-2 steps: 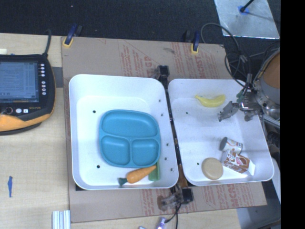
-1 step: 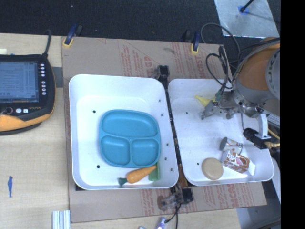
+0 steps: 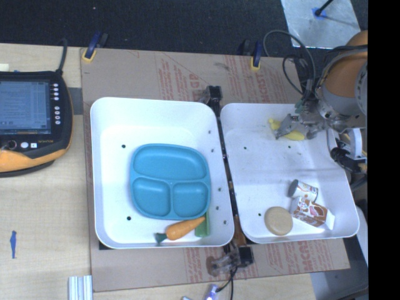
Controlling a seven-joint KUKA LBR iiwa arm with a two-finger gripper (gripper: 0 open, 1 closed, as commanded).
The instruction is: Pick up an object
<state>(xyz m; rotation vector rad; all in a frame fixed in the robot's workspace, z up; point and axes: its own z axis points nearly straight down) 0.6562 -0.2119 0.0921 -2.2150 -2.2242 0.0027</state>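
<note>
Fingers point(image 3: 289, 130) spread, straddling yellow piece point(image 3: 294, 134) in right bin point(image 3: 250, 230); no grip evident. Step: grasp approach. Next: close squarely on piece, lift straight. Cookie point(image 3: 279, 220), packet point(image 3: 309, 209) well below fingers.

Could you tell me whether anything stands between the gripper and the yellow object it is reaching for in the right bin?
Nothing visible does. The gripper is right at the yellow object near the right bin's far edge. The round disc and the packet lie apart, at the bin's near edge.
</note>
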